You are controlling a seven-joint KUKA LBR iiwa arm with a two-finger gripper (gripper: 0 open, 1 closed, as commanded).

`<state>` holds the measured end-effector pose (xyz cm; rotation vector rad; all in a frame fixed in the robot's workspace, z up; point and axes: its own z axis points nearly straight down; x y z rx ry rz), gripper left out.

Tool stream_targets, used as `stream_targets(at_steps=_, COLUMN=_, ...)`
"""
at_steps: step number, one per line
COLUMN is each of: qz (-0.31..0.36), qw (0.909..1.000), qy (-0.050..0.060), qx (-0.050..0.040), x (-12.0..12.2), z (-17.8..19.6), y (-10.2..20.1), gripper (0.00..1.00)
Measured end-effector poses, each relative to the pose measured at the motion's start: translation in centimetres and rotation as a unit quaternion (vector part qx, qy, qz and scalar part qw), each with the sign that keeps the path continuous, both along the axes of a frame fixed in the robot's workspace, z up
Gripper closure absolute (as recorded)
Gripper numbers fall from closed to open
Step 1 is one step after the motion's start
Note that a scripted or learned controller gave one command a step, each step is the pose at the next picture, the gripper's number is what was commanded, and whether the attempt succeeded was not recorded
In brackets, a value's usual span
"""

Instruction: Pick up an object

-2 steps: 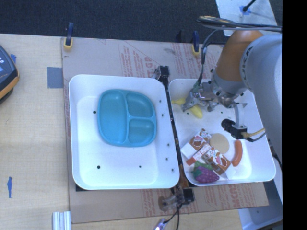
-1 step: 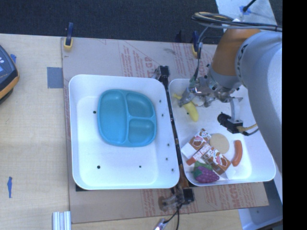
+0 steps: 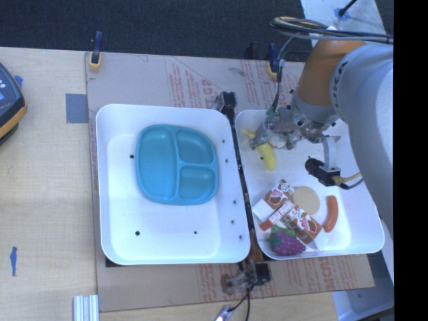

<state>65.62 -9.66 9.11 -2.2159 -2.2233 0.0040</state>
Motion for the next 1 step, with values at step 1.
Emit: stream_targets(at_steps=1, qz=0.001, qw=1.0, qy=0.001, qx=0.0002, x=-0.01, z=0.0, y=0.18, gripper=0.0)
